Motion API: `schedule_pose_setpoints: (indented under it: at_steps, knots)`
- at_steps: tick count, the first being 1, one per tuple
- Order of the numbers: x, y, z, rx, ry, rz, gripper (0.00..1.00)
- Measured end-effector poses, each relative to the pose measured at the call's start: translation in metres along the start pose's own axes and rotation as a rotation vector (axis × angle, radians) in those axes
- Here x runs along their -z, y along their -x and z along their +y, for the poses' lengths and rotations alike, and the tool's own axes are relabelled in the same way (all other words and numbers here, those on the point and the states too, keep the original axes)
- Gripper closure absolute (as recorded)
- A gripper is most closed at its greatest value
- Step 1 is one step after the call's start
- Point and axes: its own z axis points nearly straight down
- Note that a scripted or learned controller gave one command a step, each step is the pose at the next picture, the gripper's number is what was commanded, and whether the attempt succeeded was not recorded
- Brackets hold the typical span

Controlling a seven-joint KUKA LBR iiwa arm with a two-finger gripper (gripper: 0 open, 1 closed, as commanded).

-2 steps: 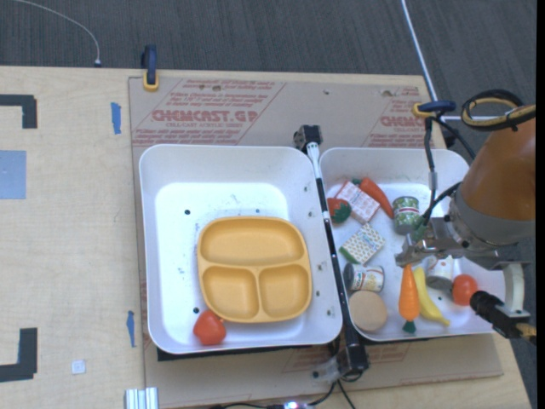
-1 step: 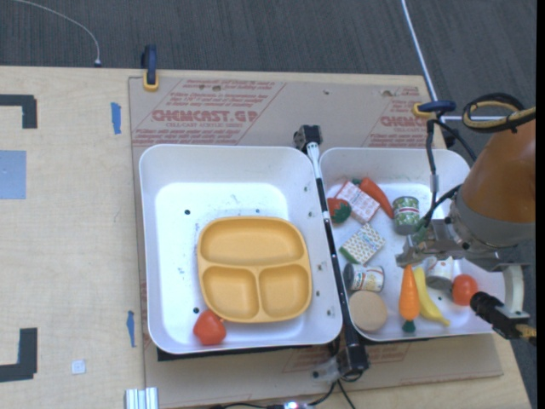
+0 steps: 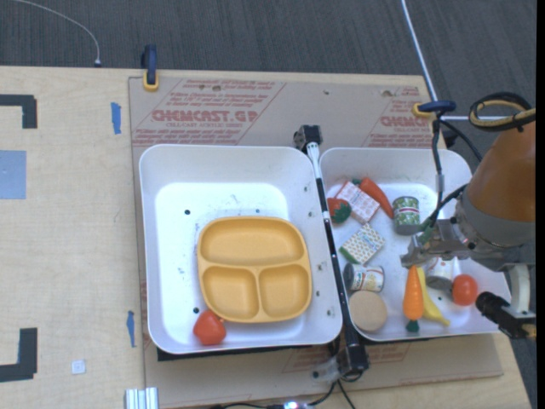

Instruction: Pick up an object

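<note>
Orange band on the arm is reaching in over the right bin, and the gripper sits low among the toy food there, right above the top of a carrot. Honestly can't tell if the fingers are released or clenched, they're too dark and buried under the wrist. Around it: a small green-label can, a checkered box, another can lying on its side, a round tan piece, a banana just beside the carrot, and a tomato nearby. Left bin has a yellow divided plate with a red tomato-like thing at the front corner.
</note>
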Motion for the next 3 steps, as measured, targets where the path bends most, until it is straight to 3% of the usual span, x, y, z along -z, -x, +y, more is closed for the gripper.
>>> schedule_pose_setpoints:
  at_steps: [1,2,3]
  knots:
    - [0.000,0.000,0.000,0.000,-0.002,0.000,0.00]
    - [-0.057,0.003,0.003,0.000,0.009,-0.001,0.00]
    - [-0.045,0.003,0.005,-0.001,0.015,-0.001,1.00]
